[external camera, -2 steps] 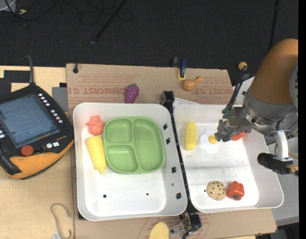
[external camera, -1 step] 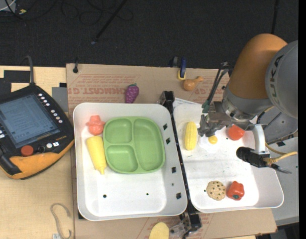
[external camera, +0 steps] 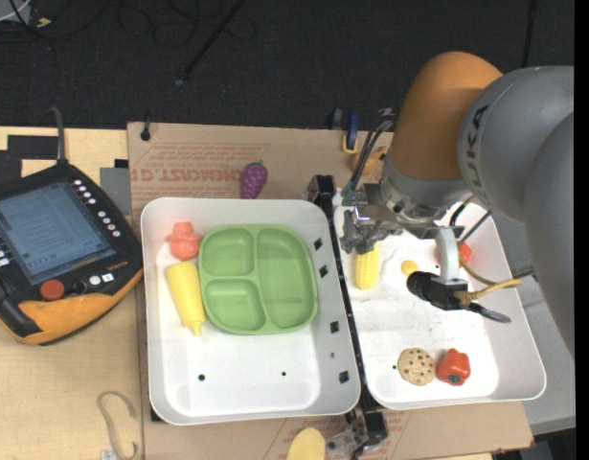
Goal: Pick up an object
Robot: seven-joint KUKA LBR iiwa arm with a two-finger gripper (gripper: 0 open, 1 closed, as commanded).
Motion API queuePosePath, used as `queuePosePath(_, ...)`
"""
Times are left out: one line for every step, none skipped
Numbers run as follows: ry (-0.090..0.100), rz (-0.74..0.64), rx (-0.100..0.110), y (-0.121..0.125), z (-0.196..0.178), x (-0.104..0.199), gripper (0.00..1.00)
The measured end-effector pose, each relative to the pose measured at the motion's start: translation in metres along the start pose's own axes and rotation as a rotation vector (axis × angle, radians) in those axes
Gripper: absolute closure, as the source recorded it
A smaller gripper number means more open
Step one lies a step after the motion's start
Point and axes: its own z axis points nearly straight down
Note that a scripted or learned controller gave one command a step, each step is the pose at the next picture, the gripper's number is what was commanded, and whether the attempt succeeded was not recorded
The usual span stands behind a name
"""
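- The gripper (external camera: 363, 241) hangs over the right bin (external camera: 495, 338) near its 10 o'clock corner; how far it is open cannot be told, and nothing is seen in its hold.
- A yellow corn cob (external camera: 368, 268) lies on the bin floor just at the gripper's 6 o'clock, close to the wall shared with the left bin (external camera: 237, 377).
- A small yellow piece (external camera: 410, 268) lies at the cob's 3 o'clock, apart from it.
- A cookie (external camera: 416, 365) and a red pepper (external camera: 453, 366) sit side by side at the right bin's 6 o'clock, well apart from the gripper.
- A small red thing (external camera: 464, 252) shows at the bin's 2 o'clock, partly hidden by the arm.
- The middle of the right bin's floor is bare.
- In the left bin a green divided plate (external camera: 256, 278) fills the upper centre; a yellow bottle (external camera: 186, 295) lies along its 9 o'clock side and a pink-red toy (external camera: 182, 241) sits at its 10 o'clock.
- The left bin's lower half is bare.
- Outside the bins, purple grapes (external camera: 254, 178) lie at the left bin's 12 o'clock and a control pendant (external camera: 55, 247) at its 9 o'clock.
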Motion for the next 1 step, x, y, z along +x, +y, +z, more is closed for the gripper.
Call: queuePosePath(0.000,0.001,-0.002,0.0226,-0.0105,0.0518,1.00)
